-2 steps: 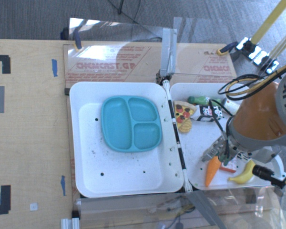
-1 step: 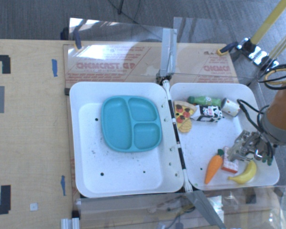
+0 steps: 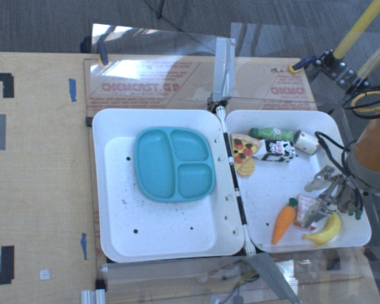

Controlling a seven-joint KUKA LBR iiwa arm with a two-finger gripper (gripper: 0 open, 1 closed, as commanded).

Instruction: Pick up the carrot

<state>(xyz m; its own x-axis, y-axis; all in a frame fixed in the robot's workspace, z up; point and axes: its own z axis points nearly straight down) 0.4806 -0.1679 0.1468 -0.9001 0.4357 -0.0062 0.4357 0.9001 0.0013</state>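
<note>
The carrot [image 3: 283, 223] lay in the lower part of the right bin [image 3: 266, 189], orange with its green top pointing toward the upper right, just left of the banana [image 3: 324, 230]. My gripper [image 3: 323, 204] hung over the lower right of that bin, near the carrot's green end and above the banana; whether my jaws were released or clenched, I could not tell. Nothing showed between them. Toward the top of the bin lay a pizza slice [image 3: 244, 147], a green bottle [image 3: 272, 133] and a cow-patterned carton [image 3: 278, 149]. A teal divided plate [image 3: 174, 163] sat in the left bin [image 3: 114, 195].
</note>
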